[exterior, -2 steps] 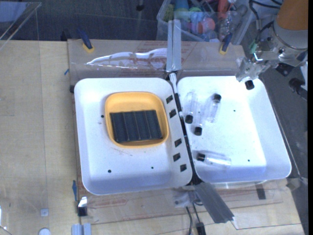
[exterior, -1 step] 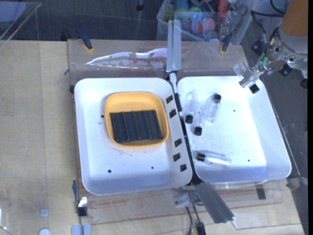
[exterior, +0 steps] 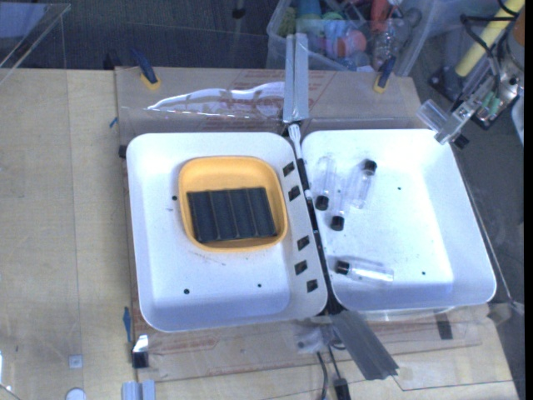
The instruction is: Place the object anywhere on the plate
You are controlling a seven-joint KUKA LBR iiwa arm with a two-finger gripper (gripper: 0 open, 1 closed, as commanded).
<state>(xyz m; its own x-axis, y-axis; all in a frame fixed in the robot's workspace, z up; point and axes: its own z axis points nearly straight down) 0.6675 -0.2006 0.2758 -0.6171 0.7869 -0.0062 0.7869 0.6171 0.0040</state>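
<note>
A yellow plate (exterior: pixel 226 170) sits in the left white bin (exterior: pixel 158 265). A dark ribbed rectangular block (exterior: pixel 231 213) lies flat on the plate and covers most of its floor. Several clear vials with black caps lie in the right bin (exterior: pixel 433 223): one (exterior: pixel 361 185) near the middle, one (exterior: pixel 325 180) close to the divider, and one (exterior: pixel 365 270) on its side near the front. A loose black cap (exterior: pixel 337 221) rests between them. My gripper (exterior: pixel 450 123) hangs above the right bin's far right corner, away from the vials and the plate.
A row of black clips (exterior: pixel 298 215) runs along the divider between the bins. A clear box of coloured toys (exterior: pixel 350 15) stands behind the bins. Cables and yellow tubing (exterior: pixel 487 32) crowd the top right beside the arm.
</note>
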